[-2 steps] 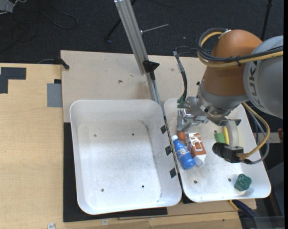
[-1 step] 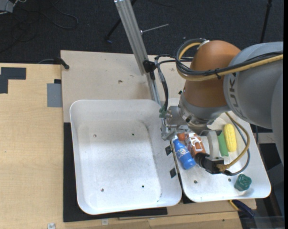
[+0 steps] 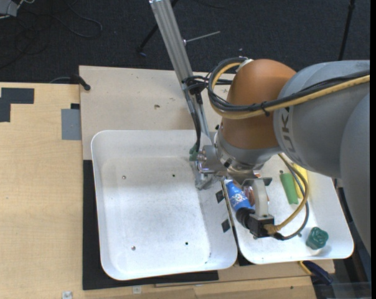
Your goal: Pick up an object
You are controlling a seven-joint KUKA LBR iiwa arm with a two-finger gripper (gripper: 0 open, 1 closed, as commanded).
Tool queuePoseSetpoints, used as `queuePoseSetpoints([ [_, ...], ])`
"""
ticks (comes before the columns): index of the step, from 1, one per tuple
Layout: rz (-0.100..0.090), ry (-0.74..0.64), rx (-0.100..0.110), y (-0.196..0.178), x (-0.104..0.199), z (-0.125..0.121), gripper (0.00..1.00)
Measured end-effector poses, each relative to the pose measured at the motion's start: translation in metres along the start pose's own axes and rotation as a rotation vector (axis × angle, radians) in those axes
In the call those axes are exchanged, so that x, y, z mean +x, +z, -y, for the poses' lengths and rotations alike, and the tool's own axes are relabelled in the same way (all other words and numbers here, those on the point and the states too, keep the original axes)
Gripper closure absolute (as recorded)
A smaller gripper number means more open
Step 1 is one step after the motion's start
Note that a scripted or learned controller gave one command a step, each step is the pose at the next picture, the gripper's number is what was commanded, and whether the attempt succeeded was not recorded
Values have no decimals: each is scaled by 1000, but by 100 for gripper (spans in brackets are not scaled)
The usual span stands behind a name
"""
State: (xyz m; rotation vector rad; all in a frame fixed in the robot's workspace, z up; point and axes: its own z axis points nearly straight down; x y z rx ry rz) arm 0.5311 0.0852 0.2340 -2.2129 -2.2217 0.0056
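While the grey arm [image 3: 325,123] reaches in from the view's right, its hand [image 3: 205,170] sits low at the wall shared by the 2 white bins, left bin [image 3: 144,229] and right bin [image 3: 337,245], on the pale bench [image 3: 32,185]. Wide or narrow? Can't tell, the wrist crowds it. Likeliest target, I'd say: the green stick [image 3: 289,187] in the right bin, off toward the view's right of the hand, long axis running far-to-near. A smaller green lump [image 3: 317,237] waits in the near corner. Dark floor [image 3: 82,17] lies beyond.
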Motion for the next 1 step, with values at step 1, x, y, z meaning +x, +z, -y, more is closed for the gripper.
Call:
queuePoseSetpoints([
  [1,1,8,-2,0,-3,-1,0],
])
